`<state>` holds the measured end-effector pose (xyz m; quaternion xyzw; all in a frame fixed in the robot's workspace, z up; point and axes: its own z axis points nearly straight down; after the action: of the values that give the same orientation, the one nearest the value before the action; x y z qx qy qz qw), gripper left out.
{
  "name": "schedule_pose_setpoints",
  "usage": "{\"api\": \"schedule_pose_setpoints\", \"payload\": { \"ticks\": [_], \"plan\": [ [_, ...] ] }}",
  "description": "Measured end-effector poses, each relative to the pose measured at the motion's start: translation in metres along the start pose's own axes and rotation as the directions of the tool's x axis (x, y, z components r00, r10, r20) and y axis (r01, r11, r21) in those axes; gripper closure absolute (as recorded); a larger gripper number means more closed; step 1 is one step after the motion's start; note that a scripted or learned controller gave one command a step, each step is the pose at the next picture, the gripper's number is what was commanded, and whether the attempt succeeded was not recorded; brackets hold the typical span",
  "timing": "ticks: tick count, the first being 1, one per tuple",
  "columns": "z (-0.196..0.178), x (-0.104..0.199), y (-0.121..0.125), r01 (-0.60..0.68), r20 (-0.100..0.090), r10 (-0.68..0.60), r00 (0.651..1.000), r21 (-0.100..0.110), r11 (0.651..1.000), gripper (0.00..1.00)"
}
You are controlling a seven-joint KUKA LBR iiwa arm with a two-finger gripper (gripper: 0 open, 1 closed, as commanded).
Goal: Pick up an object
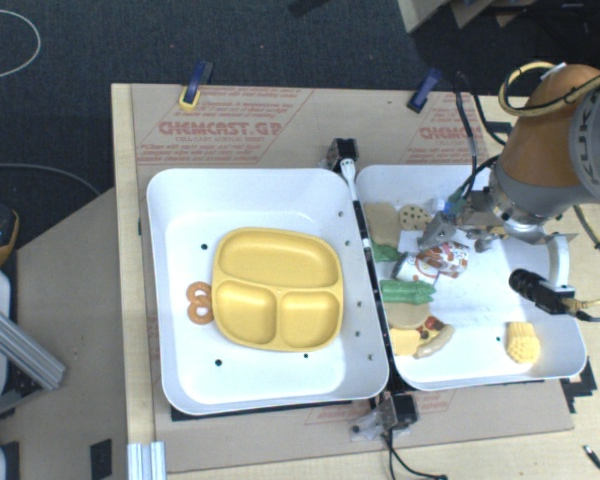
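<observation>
Bench with two white bins: left bin [170,268] holds yellow tray [278,288] and pretzel [199,303]. Right bin [480,368] holds corn [522,343], green pod [408,290] and red-white packet [442,259] beneath gripper [450,226]; finger state cannot be told. Risk: crowded clutter may make the grasp slip.

Two white bins [170,208], one yellow divided plate [277,288], one pretzel [199,302] beside that plate, one corn cob [522,343], one banana [436,340], one green pod [407,290].

The arm [550,138] reaches in from the right; its wrist is bent down and leftward.
</observation>
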<state>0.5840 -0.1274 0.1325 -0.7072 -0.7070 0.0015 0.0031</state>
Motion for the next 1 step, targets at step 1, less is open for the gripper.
{"api": "schedule_pose_setpoints", "payload": {
  "ticks": [1],
  "plan": [
    [0.0285, 0.0013, 0.0060, 0.002, 0.001, -0.002, 1.000, -0.022, 1.000, 0.00]
  ]
}}
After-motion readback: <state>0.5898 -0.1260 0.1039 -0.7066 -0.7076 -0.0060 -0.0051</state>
